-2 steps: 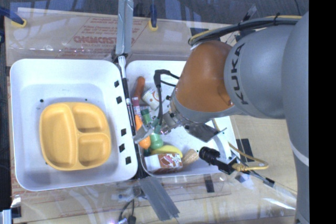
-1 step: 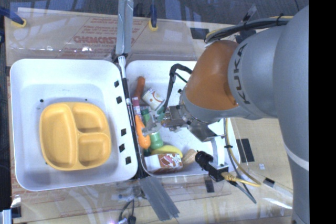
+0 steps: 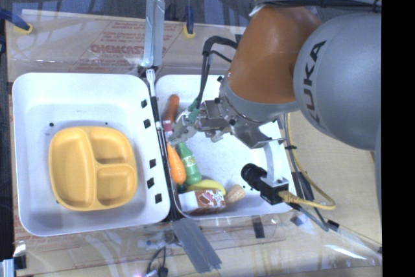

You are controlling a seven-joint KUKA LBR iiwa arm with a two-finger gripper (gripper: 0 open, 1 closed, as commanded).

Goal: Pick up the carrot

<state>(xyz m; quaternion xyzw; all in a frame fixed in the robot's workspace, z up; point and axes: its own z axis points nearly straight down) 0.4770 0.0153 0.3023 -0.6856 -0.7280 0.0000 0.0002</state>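
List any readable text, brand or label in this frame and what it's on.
"KUKA" in black letters, running up the arm's grey housing; its last letters sit near the frame edge.
Red printed lettering on the clear sheet behind the bins: too blurred to read.
Label on the brown packet at the right bin's front: too small to read.
The yellow divided plate, carrot and green bottle show no legible text.
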